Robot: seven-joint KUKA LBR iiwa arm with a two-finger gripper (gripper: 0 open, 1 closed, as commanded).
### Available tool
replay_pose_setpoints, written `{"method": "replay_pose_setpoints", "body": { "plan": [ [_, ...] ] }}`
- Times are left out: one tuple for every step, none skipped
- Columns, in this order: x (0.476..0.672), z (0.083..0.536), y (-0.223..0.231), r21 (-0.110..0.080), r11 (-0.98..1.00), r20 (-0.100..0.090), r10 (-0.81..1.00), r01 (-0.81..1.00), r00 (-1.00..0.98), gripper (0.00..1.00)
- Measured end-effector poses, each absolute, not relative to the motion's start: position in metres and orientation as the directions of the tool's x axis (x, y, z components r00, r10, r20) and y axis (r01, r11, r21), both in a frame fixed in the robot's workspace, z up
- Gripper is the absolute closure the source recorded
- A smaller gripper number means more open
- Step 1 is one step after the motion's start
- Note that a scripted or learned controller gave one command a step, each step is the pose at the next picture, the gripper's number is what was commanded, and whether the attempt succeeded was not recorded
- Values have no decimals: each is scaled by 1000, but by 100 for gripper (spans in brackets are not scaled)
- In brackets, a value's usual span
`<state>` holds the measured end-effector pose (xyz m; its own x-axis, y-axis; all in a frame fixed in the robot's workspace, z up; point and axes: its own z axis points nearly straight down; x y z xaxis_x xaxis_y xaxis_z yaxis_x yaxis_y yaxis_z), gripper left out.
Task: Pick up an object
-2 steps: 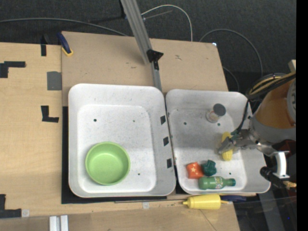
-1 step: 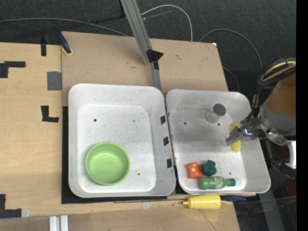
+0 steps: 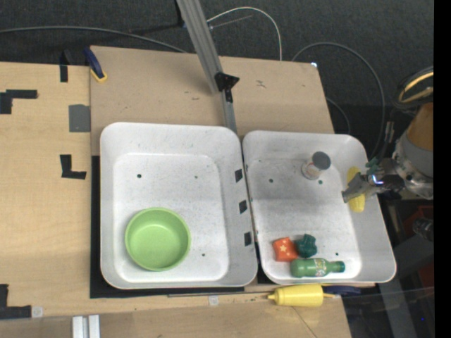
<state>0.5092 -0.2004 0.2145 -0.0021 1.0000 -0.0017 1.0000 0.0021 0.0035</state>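
Note:
My gripper (image 3: 356, 187) hangs over the right rim of the right bin (image 3: 282, 146), reaching in from the right. A small yellow object (image 3: 359, 203) sits right at its tip, and I cannot tell whether it is held. Further left in that bin a grey and silver cylinder (image 3: 315, 165) stands near the back. At the front lie an orange piece (image 3: 282, 249), a dark green piece (image 3: 306, 244) and a green bottle (image 3: 316, 267) on its side.
The left bin (image 3: 169, 136) holds a light green bowl (image 3: 158, 239) in its front left corner. A yellow bottle (image 3: 299, 296) lies on the bench just outside the right bin's front rim. A grey pole (image 3: 201, 34) slants up behind the bins.

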Motion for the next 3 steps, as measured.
{"method": "replay_pose_setpoints", "body": {
  "plan": [
    [525, 207, -149, -2, 6, 2, 1000, 1000, -6, 100],
    [557, 208, -106, 0, 7, 2, 1000, 1000, -7, 100],
    [579, 221, -54, 0, 7, 2, 1000, 1000, -7, 100]
  ]
}}
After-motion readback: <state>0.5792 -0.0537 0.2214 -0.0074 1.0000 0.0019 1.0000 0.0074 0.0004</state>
